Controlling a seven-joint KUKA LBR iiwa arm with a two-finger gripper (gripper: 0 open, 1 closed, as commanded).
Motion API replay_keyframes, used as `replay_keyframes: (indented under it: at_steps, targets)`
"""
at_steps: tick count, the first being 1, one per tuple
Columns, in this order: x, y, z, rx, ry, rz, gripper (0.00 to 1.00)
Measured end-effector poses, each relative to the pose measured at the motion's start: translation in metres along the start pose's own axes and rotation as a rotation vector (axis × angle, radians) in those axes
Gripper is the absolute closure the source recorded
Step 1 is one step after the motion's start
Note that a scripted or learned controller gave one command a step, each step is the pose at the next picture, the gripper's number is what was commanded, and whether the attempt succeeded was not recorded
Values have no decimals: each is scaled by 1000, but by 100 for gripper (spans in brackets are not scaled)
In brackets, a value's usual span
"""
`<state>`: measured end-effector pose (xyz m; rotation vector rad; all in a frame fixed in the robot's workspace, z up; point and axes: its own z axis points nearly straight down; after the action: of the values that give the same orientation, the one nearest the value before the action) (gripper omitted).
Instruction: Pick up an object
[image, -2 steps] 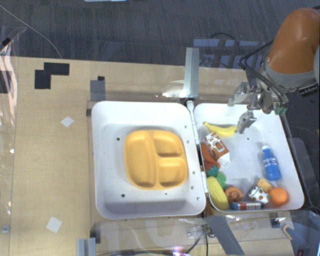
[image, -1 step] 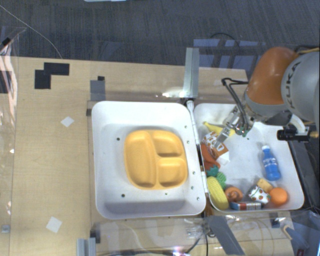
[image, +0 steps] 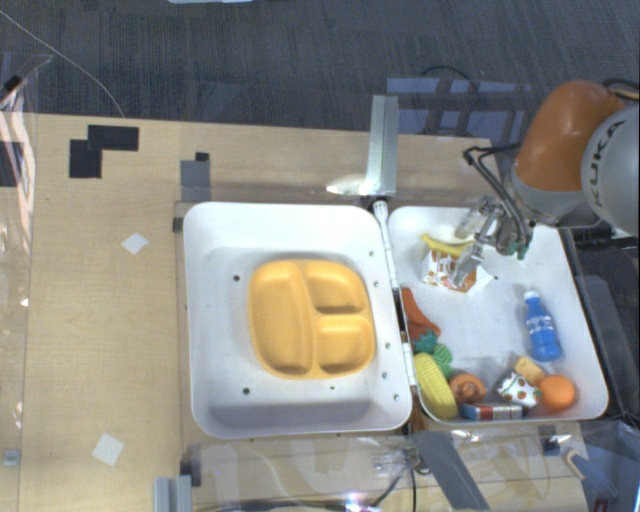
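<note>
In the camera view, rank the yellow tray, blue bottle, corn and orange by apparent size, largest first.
1. Yellow tray, by far.
2. Blue bottle and corn look about alike; not ranked.
3. Orange, smallest.

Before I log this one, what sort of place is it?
Probably a robot lab's picking bench: two white bins, toy food such as a corn cob, a yellow tray, and a robot arm.
</note>
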<state>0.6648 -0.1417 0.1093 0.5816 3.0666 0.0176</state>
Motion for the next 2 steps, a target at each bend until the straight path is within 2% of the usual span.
replay_keyframes:
  at_steps: [1,2]
  targets:
    - [20,29,-1,9,-32,272,0]
    - [-16,-47,0,2,-6,123,0]
